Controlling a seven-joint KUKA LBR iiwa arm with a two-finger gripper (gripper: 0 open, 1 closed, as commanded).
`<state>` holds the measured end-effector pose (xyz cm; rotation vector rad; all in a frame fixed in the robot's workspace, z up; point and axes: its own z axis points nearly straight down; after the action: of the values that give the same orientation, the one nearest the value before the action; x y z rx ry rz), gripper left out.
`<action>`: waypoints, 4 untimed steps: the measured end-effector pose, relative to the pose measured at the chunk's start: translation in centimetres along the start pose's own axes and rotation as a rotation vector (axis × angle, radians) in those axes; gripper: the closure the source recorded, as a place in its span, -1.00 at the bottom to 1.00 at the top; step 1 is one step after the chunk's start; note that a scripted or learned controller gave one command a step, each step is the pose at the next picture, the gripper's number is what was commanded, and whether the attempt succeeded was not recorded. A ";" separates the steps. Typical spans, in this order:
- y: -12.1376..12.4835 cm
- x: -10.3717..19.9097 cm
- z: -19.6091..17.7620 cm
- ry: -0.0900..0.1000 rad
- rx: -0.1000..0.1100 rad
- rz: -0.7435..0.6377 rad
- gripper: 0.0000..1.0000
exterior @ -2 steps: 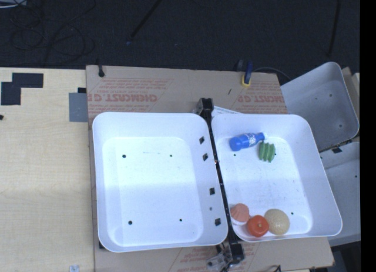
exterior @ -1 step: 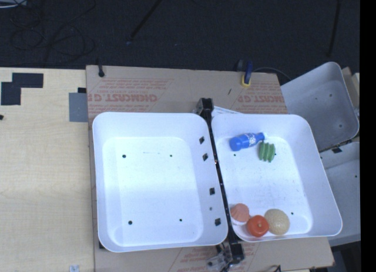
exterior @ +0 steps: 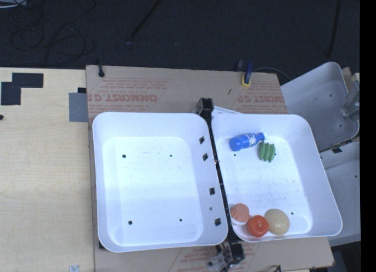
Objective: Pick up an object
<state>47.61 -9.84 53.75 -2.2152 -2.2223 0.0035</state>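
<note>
Over in the right bin (exterior: 325, 190), a blue bottle (exterior: 247, 141) lay on its side near the far wall, with a small green object (exterior: 267, 151) just beside it. Down in the near corner, a pink ball (exterior: 239, 212), a red ball (exterior: 257, 225) and a beige ball (exterior: 277, 221) sat clustered, touching. How the pincer stood, or where the things lay relative to it, I could not tell.

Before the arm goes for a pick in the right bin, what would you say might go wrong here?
The red round object, the tan one and the pink one sit bunched against the right bin's near wall, so fingers may strike the wall or nudge a neighbour. The blue bottle and green object lie close together; either could get knocked or roll.
</note>
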 end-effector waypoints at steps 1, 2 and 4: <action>0.0 3.4 0.0 0.000 0.001 0.000 1.00; 0.0 6.8 0.0 0.000 0.001 -0.001 1.00; -0.1 5.6 13.2 -0.002 0.013 0.008 1.00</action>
<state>47.47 -4.20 40.56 -2.2187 -2.2081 0.0195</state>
